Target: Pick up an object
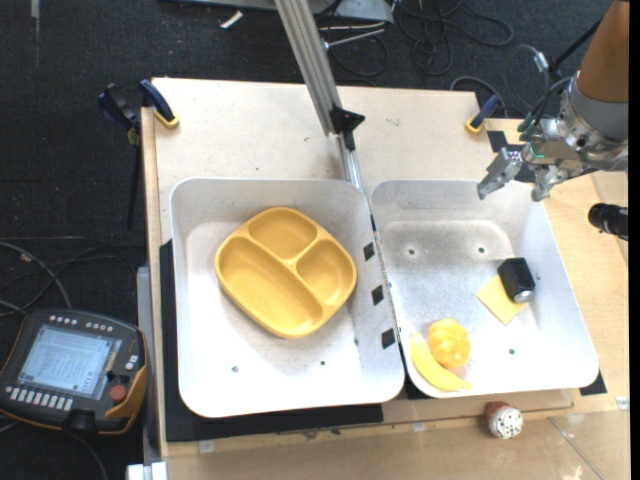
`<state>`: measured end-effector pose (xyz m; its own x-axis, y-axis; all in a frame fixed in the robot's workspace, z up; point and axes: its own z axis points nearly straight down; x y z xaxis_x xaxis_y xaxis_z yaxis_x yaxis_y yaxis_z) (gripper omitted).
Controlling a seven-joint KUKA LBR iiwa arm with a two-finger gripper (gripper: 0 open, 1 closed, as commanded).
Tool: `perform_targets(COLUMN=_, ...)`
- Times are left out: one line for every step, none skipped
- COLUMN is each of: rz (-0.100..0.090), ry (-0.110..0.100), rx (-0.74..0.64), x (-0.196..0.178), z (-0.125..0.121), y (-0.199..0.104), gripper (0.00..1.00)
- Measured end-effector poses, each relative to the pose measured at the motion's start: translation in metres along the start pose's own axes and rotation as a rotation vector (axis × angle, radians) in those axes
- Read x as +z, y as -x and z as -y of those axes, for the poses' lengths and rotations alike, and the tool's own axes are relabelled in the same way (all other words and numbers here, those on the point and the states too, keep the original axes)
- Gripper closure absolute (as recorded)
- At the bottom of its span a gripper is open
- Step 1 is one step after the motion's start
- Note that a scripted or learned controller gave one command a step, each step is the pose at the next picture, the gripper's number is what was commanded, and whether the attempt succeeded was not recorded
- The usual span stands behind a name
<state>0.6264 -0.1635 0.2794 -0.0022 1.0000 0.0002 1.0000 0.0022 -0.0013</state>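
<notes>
Black block [517, 278] lies untouched in my right bin [560, 358]; jaws hang spread and unladen above its far rim, so I'd descend next.

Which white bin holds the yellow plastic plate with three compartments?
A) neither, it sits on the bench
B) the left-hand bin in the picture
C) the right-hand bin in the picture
B: the yellow three-compartment plastic plate lies flat inside the left-hand white bin, while the right-hand white bin holds smaller yellow items and a small black block.
</notes>
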Motion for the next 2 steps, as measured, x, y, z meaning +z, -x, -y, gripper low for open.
perform_targets(rz=0.001, ry=0.000, rx=0.000, x=0.000, z=0.000, y=0.000, gripper=0.00)
perform_targets(rz=0.000, ry=-0.004, rx=0.003, x=0.050, z=0.010, y=0.003, gripper=0.00)
